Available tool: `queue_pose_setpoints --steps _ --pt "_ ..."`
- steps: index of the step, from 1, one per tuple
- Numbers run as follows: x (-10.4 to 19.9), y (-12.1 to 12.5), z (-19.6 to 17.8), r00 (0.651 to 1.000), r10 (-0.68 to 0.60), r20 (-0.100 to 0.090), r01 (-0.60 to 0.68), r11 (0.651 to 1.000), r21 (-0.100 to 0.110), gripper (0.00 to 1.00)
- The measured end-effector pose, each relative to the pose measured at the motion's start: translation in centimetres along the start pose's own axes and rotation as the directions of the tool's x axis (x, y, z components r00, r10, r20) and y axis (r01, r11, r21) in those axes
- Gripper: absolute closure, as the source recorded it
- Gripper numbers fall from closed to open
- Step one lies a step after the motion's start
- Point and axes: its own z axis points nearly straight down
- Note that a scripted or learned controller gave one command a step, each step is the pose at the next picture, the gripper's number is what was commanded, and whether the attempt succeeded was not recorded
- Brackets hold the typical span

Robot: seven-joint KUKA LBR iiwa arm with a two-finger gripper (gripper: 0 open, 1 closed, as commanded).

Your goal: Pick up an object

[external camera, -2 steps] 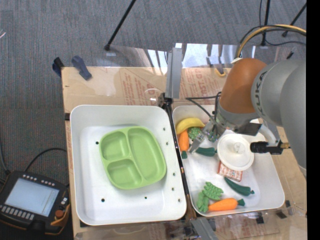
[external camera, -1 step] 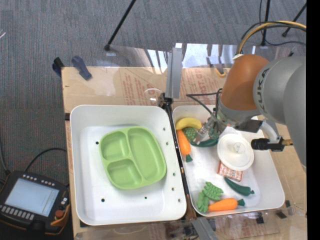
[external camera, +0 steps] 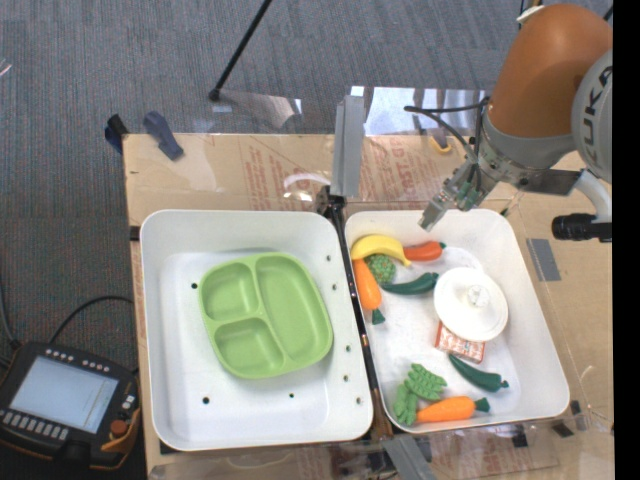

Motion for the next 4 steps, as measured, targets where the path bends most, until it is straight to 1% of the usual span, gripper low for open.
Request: queue_pose_setpoints --steps 1,2,3,4 --pt "4.1 2.8 -2.9 0.99 0.144 -0.01 -0.143 0.99 0.013 1.0" --pt "7.3 -5.6 5.3 0.917 -0.398 -0.02 0.398 0.917 0.007 1.0" --pt "1.3 -15.4 13.4 0.811 -0.585 -0.024 0.585 0.811 0.003 1.0" --pt "-1.5 -7.6 14.0 0.837 -0.546 -0.016 0.547 0.837 0.001 1.0"
